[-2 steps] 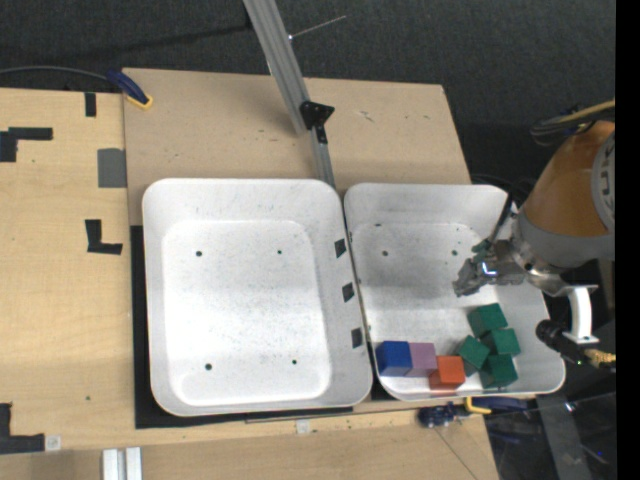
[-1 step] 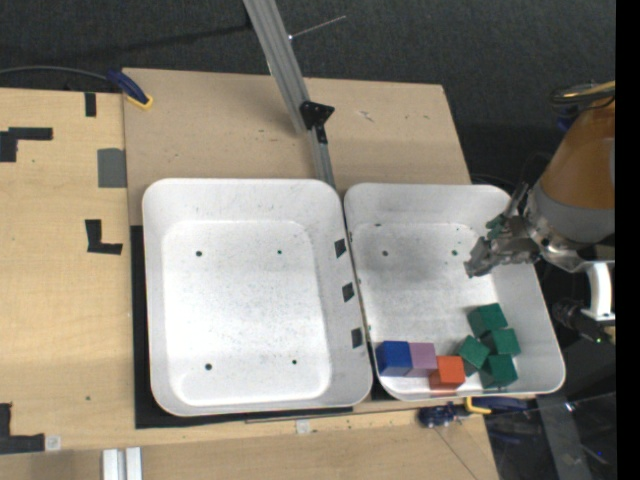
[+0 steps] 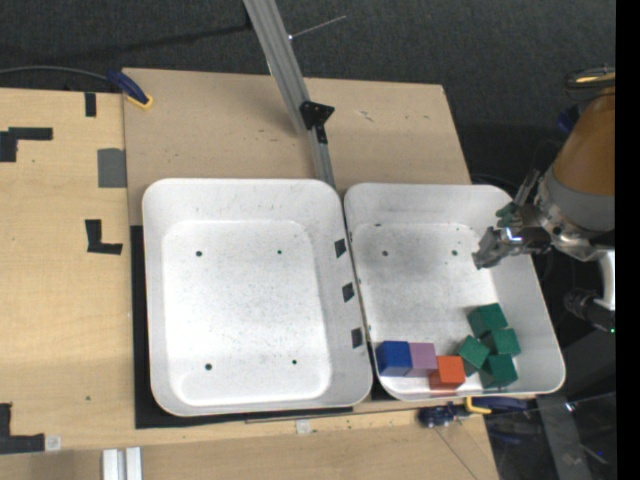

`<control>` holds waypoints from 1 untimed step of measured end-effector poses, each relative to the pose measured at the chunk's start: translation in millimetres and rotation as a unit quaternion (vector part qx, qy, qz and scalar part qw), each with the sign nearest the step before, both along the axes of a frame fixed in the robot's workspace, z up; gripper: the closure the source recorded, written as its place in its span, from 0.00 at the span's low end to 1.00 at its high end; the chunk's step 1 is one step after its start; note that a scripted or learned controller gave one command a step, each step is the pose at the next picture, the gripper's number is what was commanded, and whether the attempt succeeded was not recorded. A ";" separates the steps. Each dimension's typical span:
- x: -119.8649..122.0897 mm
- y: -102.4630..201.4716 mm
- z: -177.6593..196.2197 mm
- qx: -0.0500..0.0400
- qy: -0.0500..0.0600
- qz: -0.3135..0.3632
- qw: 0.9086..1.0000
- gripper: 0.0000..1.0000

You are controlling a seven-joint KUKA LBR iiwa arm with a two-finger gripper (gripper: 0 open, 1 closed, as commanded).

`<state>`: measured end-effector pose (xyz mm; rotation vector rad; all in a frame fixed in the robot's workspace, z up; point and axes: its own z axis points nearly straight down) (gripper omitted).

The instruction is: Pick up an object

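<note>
Several small blocks lie along the near edge of the right bin (image 3: 420, 218): a blue block (image 3: 394, 357), a purple block (image 3: 423, 356), an orange block (image 3: 449, 371), and a cluster of green blocks (image 3: 492, 342) at the near right corner. My gripper (image 3: 492, 248) hangs over the bin's right side, above and behind the green blocks, well apart from them. Nothing shows between its fingers.
The left bin (image 3: 245, 293) sits beside the right one, their rims meeting in the middle. A slanted metal rail (image 3: 285, 53) crosses the bench behind the bins. The wooden bench (image 3: 60, 268) extends to the left.
</note>
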<state>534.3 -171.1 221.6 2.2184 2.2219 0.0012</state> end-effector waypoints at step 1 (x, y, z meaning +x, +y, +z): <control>-0.2 45.3 4.2 0.001 0.001 0.002 1.000 1.00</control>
